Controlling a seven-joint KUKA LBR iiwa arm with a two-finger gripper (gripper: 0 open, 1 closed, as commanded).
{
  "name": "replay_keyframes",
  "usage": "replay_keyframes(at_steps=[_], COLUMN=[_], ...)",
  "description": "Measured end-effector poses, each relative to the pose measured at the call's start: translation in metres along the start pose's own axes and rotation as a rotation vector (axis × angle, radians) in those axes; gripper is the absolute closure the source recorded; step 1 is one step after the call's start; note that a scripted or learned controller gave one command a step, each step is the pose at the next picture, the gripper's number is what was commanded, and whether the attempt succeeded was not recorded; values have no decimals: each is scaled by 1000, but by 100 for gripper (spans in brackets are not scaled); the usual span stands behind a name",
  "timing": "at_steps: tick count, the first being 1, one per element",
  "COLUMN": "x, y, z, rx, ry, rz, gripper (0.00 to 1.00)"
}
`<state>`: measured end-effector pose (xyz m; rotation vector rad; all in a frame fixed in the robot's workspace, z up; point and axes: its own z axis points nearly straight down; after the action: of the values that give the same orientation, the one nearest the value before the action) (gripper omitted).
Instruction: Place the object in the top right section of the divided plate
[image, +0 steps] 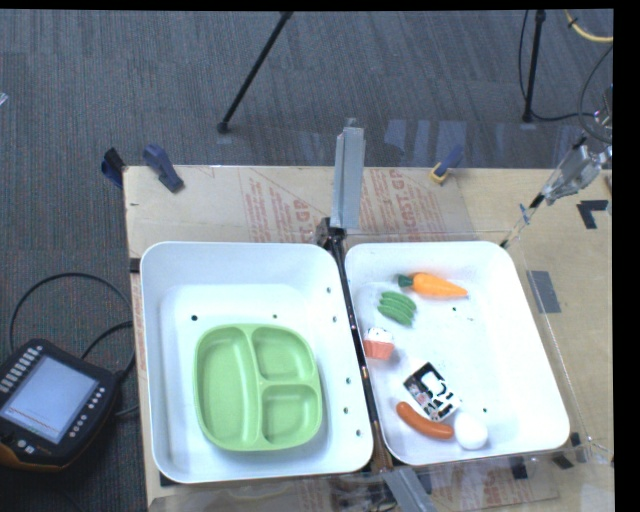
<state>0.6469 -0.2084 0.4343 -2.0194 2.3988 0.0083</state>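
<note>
A light green divided plate (212, 395) lies in the left white bin (160, 300). It has one large section on the left and two smaller ones on the right; its top right section (283, 352) holds nothing. Several small objects lie in the right white bin (520, 340). They are an orange carrot (438, 286) with a green top, a green bean pod (397, 307), a small orange and white block (378, 345), a black and white packet (430, 390), a red sausage (423, 420) and a white egg (470, 433).
A grey upright post (348, 185) stands behind the ridge where the two bins meet. A thin metal piece (570, 178) with cables juts in at the far right above the bench. A handheld control pendant (50, 405) lies on the floor to the left.
</note>
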Motion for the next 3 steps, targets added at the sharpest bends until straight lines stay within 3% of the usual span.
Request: replay_keyframes(at_steps=[1, 3], x=[0, -11], y=[0, 2], z=[0, 0], rx=[0, 0], ry=[-1, 0], rz=[-349, -922], gripper=[0, 0])
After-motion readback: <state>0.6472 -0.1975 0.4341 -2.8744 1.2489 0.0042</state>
